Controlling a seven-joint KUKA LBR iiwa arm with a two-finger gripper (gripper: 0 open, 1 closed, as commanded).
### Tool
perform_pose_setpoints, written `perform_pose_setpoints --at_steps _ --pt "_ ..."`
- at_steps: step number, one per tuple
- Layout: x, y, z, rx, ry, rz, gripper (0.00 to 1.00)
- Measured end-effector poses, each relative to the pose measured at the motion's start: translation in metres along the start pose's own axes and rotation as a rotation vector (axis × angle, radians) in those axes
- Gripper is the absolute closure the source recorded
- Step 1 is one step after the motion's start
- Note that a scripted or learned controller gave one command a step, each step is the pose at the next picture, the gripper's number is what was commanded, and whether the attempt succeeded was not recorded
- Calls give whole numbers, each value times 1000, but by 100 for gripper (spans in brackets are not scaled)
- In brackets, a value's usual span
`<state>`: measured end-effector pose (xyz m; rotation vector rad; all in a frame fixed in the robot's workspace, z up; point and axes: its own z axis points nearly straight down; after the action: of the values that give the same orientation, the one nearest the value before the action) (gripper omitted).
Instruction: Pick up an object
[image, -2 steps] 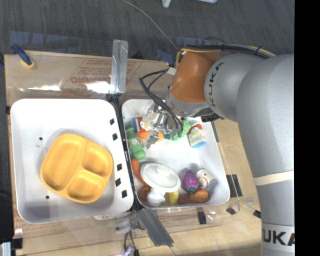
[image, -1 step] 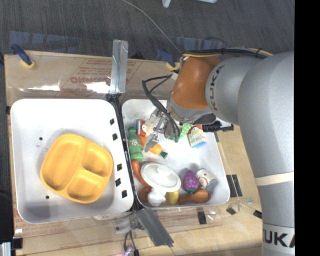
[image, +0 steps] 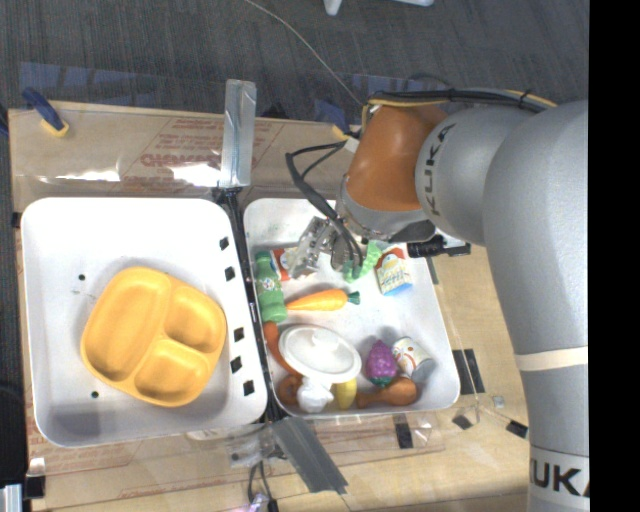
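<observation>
My gripper (image: 322, 256) hangs over the back of the right bin (image: 437, 300), below the arm's orange band. It is open, and I see nothing between its fingers. Just below it lies an orange carrot (image: 318, 299). A green bottle (image: 268, 287) lies to its left along the bin wall. To its right, a green ridged piece (image: 368, 260) and a small white carton with a blue and red label (image: 394, 272) sit close by. Nearer the front are a white round lid (image: 318, 352), a purple grape bunch (image: 381, 362) and several small toy foods.
The left bin (image: 50, 300) holds a yellow divided plate (image: 152, 334). A black divider (image: 240, 300) runs between the bins. The arm's grey body covers the bench on the right. Cables loop behind the right bin.
</observation>
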<state>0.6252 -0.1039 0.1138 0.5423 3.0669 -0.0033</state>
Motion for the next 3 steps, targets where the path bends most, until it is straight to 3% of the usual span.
perform_pose_setpoints --at_steps 1,2,3 --pt "0 0 1 0 1 -1 0" --pt "10 6 -4 3 22 -25 0" --pt "76 -54 11 -2 3 90 0"
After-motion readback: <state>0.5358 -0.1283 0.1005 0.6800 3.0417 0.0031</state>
